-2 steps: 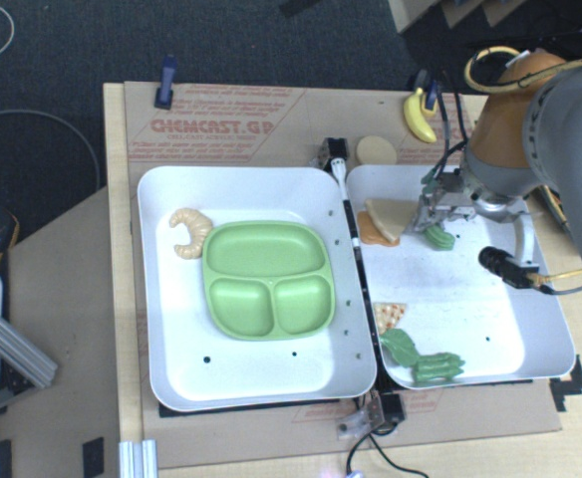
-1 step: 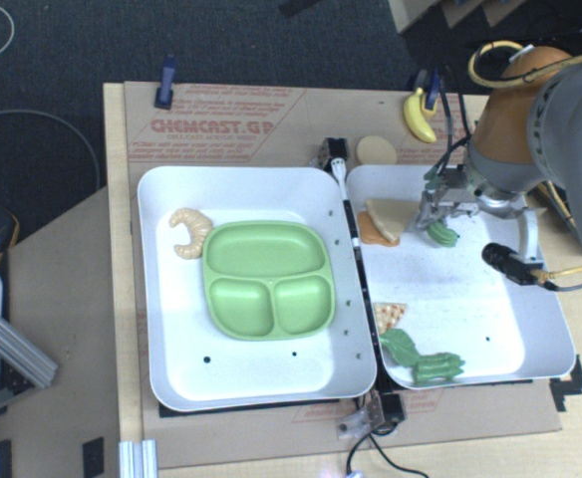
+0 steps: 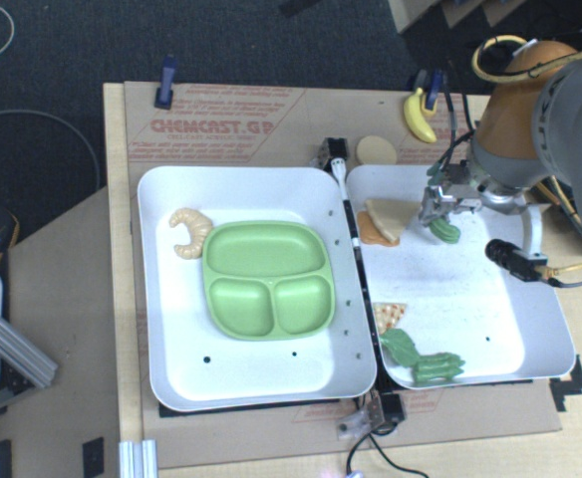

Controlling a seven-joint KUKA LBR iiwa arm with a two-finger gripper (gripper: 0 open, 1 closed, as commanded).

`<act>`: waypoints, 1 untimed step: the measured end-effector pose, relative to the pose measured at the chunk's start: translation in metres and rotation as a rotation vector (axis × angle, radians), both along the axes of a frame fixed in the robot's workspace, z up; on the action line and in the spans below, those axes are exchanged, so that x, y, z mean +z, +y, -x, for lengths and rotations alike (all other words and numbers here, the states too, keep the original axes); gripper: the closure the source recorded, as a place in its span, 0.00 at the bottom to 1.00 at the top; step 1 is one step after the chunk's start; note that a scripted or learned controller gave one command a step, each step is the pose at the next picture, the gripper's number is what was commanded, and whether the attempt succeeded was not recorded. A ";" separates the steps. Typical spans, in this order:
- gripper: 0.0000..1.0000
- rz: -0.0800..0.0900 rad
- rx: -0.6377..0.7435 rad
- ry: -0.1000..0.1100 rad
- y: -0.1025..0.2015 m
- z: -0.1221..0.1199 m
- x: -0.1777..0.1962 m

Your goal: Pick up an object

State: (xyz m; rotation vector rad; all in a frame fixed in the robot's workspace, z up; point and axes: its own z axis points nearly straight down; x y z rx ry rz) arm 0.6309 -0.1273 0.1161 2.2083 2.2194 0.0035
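Note:
My gripper (image 3: 438,217) hangs over the back part of the right bin (image 3: 530,327), with the arm coming in from the right. A small green piece (image 3: 446,232) sits at its fingertips and looks pinched between them. A slice of toast (image 3: 383,217) lies just left of the gripper, over an orange-brown piece (image 3: 369,231). A waffle-patterned cracker (image 3: 391,315) lies at the bin's left wall. Two green vegetable toys (image 3: 401,346) (image 3: 436,367) rest at its front left corner.
The left bin (image 3: 171,357) holds a green divided plate (image 3: 268,278) and a beige croissant (image 3: 190,231). Behind the bins, on the bench, are a banana (image 3: 420,117) and a round beige disc (image 3: 376,150). A black cable plug (image 3: 510,257) hangs over the right bin.

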 end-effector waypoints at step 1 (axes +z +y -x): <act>1.00 0.002 0.001 -0.003 0.000 -0.001 0.011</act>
